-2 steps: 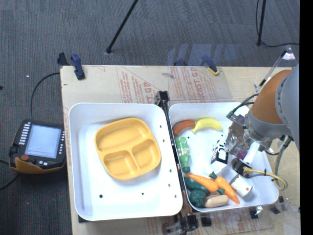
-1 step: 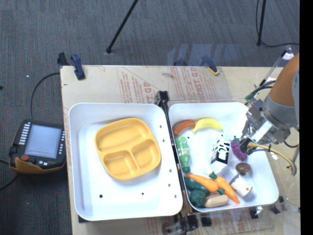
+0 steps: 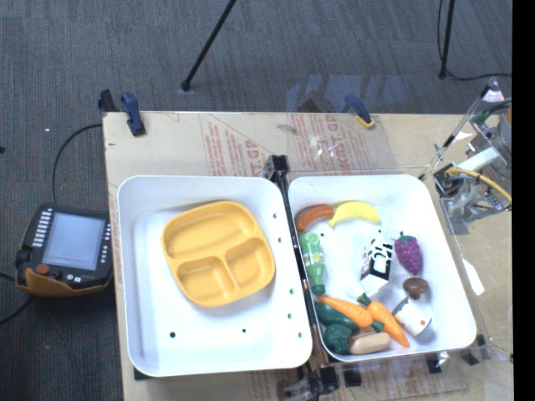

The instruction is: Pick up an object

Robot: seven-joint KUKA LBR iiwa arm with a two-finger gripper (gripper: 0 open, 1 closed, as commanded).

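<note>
Toy food (image 3: 368,307) in right bin (image 3: 443,224), arm (image 3: 476,178) at right edge, outside bins

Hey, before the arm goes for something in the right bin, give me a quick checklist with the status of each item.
1. Targets in right bin: ok; banana, grapes, carrot, green bottle all lie there.
2. Isolated pick available: ok; the banana sits near the far wall, only touching the sausage.
3. Clutter at the near end: not ok; carrot, hot dog and mushroom crowd together.
4. Claw over the bin: not ok; it is off past the right rim.
5. Claw open: cannot tell.
6. Left bin: ok; the yellow tray lies flat.
</note>
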